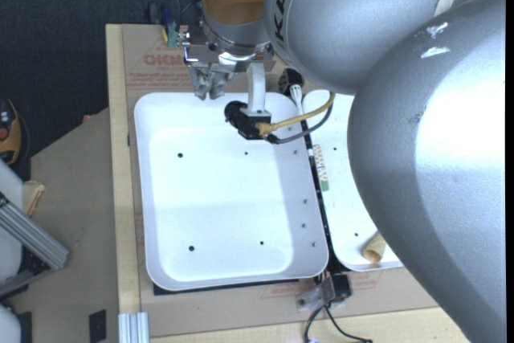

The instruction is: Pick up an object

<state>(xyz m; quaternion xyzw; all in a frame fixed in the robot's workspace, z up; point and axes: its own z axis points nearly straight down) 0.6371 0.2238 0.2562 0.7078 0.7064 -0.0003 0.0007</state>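
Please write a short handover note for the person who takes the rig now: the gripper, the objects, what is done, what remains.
Gripper: at the far rim of the left bin, near its back left corner. Whether it holds anything cannot be seen from this view.
Objects: one small tan piece lies at the near edge of the right bin, partly hidden under the arm. I cannot tell what it is.
Done: no pick is confirmed; nothing is seen lifted.
Left: pick up an object. The tan piece is the only candidate I can see, and it sits in the other bin from the gripper, so the arm would likely need to move across.
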